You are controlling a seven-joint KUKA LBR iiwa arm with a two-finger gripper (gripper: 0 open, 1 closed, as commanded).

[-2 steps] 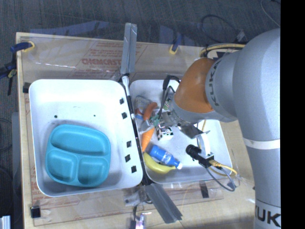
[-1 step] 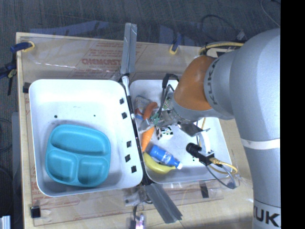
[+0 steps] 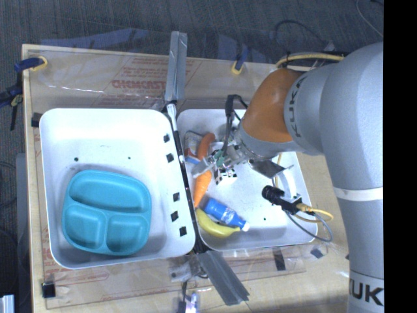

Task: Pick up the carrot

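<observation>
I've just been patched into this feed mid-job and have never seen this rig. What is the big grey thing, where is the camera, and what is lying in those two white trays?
The big grey and orange shape is a robot arm reaching in from the right. The one camera is fixed above the bench and looks down at a slant. The arm's gripper sits low over the right bin, close to the things at that bin's left side; I cannot tell from this picture whether it holds anything. In that bin lie an orange carrot, which is the thing to pick up, a second orange piece above it, a yellow banana and a blue bottle lying across the banana. The left bin holds a blue divided plate.
</observation>
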